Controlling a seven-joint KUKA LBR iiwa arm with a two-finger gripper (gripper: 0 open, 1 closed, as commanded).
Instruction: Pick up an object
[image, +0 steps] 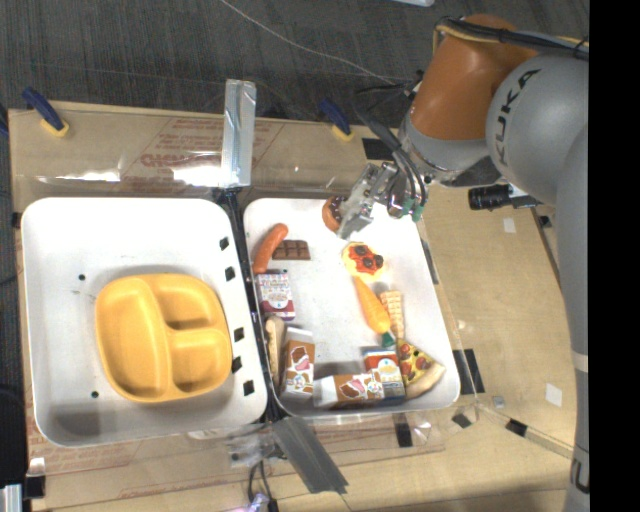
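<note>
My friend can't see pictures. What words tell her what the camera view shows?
A grey robot arm's gripper hovers over the far edge of the right bin, which holds toy foods like a hot dog and carrot. The left bin holds a yellow divided tray.

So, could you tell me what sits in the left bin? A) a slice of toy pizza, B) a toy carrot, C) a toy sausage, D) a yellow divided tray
D: the yellow divided tray lies alone on the floor of the left bin, while the toy foods lie in the right bin.
</note>
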